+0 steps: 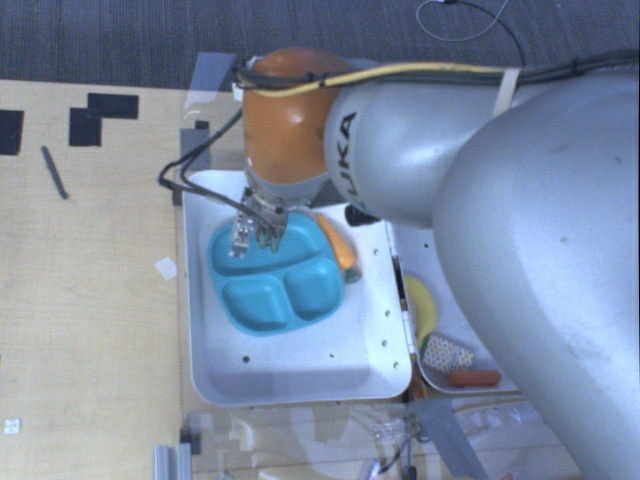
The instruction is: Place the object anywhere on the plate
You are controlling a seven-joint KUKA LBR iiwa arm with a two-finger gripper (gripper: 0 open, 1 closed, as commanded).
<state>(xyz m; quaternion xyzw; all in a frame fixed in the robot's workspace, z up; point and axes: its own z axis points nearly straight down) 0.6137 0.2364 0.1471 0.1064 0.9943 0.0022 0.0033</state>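
Hovering over the upper compartment of the blue plate (275,293), the gripper (256,236) is sitting low above it; whether it is carrying anything cannot be judged from this angle. An orange carrot-shaped object (338,245), smooth and tapered with a green tip, is lying along the plate's right rim, partly against the floor of the left white bin (300,373); if this is the object, placement is looking marginal rather than complete. The plate is glossy moulded plastic, divided into three rounded compartments. In the right bin (440,380), a yellow banana (422,306), a speckled item (447,352) and a red sausage-like piece (474,377) are resting near the bottom edge.
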